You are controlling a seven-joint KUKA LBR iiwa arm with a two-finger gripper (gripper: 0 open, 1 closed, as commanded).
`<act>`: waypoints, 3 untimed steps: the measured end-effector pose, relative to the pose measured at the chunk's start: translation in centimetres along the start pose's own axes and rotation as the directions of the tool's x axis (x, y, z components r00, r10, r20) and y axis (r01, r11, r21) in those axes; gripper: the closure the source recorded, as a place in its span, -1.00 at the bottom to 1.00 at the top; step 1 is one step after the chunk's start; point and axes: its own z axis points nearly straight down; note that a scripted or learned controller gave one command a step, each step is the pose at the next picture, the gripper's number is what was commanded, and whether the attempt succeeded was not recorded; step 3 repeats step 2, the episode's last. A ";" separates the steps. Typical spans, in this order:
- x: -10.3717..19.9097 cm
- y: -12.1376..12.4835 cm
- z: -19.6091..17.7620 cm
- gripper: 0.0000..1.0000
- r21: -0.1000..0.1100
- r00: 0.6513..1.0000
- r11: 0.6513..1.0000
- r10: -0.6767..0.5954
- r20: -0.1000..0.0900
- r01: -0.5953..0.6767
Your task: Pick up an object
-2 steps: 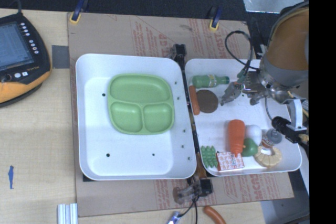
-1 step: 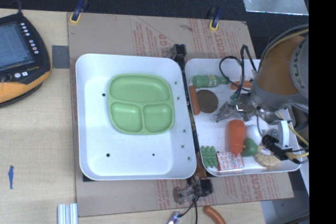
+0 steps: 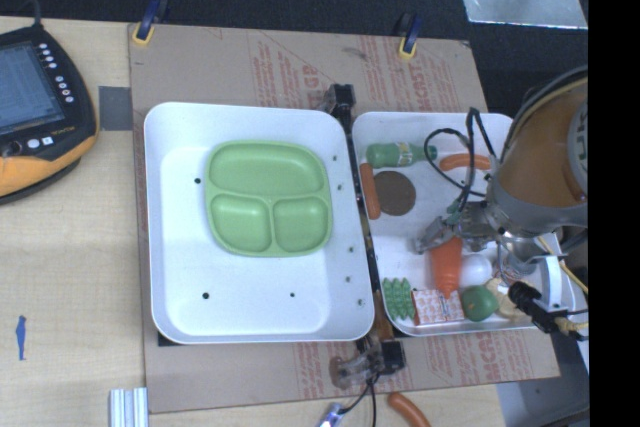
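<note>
Gripper (image 3: 447, 237) low in the crowded right bin (image 3: 395, 127), finger state unclear; orange piece (image 3: 446, 265), brown disc (image 3: 394, 193) beside; left bin (image 3: 170, 215) holds green tray (image 3: 268, 197).

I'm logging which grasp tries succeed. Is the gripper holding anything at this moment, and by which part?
It cannot be told. The gripper is down in the right bin, just above an orange piece, but the view does not show anything between its fingers.
</note>
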 end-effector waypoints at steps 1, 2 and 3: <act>-0.1 0.1 -1.1 1.00 0.000 1.000 1.000 -0.003 0.002 0.003; 8.4 7.2 -10.1 1.00 -0.002 1.000 1.000 0.002 -0.002 -0.002; 8.4 7.2 -10.1 1.00 -0.002 1.000 1.000 0.002 -0.002 -0.002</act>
